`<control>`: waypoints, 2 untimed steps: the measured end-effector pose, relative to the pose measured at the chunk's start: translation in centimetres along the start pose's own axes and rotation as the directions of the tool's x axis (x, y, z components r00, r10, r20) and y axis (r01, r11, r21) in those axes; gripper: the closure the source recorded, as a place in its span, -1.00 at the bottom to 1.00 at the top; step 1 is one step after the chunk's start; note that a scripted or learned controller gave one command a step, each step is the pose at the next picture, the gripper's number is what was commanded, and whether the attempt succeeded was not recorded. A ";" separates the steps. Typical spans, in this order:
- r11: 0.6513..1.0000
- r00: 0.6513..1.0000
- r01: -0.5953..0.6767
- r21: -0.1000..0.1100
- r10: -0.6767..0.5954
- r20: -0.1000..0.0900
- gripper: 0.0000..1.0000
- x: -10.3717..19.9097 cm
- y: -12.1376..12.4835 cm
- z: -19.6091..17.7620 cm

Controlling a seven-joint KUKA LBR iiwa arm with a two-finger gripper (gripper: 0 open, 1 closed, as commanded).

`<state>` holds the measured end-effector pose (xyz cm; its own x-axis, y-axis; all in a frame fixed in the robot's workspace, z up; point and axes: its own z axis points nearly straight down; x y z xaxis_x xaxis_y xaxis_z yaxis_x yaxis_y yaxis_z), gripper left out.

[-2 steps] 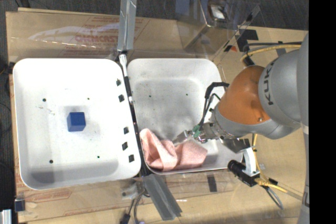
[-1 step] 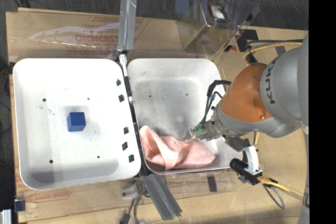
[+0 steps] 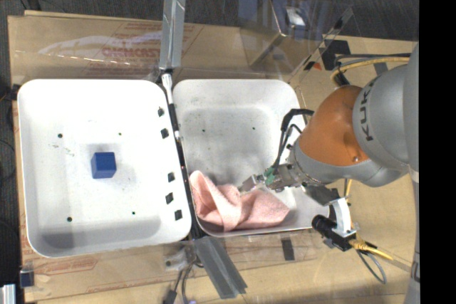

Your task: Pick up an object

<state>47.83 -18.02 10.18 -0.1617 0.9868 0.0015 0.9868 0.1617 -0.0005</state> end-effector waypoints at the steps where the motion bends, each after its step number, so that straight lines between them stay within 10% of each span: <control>1: 0.994 0.994 0.110 0.000 -0.110 0.000 -1.00 4.9 0.7 1.0; 2: 0.998 0.998 0.063 0.002 -0.063 0.003 -1.00 8.0 1.1 0.9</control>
